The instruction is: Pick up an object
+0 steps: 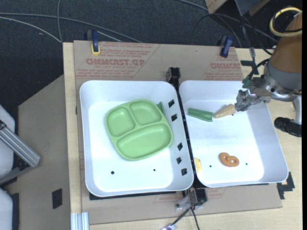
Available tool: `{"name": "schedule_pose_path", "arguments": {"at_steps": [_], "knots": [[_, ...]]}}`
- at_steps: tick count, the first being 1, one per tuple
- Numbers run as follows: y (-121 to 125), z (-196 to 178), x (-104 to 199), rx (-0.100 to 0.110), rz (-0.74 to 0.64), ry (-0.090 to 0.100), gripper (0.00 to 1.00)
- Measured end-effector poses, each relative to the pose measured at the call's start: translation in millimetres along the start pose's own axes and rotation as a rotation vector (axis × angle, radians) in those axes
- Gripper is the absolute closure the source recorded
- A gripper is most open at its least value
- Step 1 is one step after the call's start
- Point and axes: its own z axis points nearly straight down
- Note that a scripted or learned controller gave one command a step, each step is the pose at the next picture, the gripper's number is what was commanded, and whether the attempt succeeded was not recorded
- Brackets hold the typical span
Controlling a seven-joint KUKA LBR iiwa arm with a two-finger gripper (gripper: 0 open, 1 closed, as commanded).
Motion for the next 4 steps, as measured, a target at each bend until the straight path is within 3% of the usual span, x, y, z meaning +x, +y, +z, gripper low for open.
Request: {"name": "schedule_pose_path", "arguments": {"at_steps": [1, 4], "knots": [[2.0, -54.8, -0.1, 0.0, 0.001, 0.0, 1.0], [5.4, -40.1, 164.1, 0.01, -0.005, 0.004, 1.0]]}}
